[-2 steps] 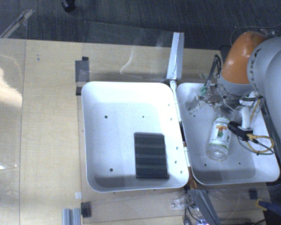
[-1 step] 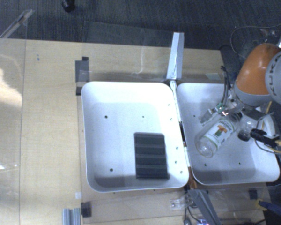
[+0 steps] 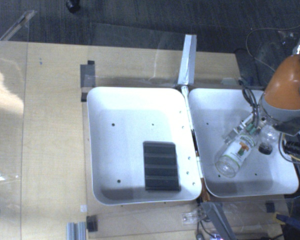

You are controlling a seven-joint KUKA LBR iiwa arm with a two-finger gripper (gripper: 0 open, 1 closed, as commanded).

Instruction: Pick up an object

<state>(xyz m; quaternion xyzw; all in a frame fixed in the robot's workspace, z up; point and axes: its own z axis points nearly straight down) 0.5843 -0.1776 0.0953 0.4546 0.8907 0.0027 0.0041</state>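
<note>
A clear glass bottle (image 3: 234, 155) with a green and white label lies tilted in the right bin (image 3: 210, 109), its wide end toward the front left. My gripper (image 3: 249, 125) hangs over the bottle's upper right end, under the orange-banded wrist (image 3: 286, 89); the view does not settle whether it touches the bottle. A small dark object (image 3: 265, 147) sits just right of the bottle. A black ribbed rectangular block (image 3: 161, 166) lies flat in the left bin (image 3: 105, 134), toward its front right.
A metal post (image 3: 187, 59) stands at the back between the two bins. Cables (image 3: 295, 151) run along the right bin's right edge. Wooden bench surface (image 3: 45, 134) stretches to the left of the bins.
</note>
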